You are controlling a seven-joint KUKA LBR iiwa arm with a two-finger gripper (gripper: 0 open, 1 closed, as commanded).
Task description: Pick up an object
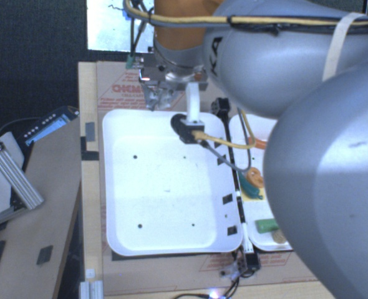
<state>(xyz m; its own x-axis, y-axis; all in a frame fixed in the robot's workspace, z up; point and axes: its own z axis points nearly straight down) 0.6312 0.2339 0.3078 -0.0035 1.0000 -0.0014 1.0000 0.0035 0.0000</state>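
**Arm over bins, fingers at left bin's far rim**

Far left: metal rail [9, 167] and a dark device with blue strip [47, 124] on the side surface. Desk [90, 167] carries cardboard sheet with red print [118, 87]. Left bin [165, 192] white, only small dark dots on its floor. Gripper [161, 98] hangs at that bin's far edge, under the orange band [190, 11]; fingers too blurred and small, cannot tell if apart or together, nothing seen between them. Black piece [185, 129] with white post sits just right of it, yellow cable [224, 143] running off it. Right bin [249, 129] mostly hidden by grey arm [309, 167]. Objects in the right bin: orange-teal item [254, 180], green block [266, 225] near the front rim.
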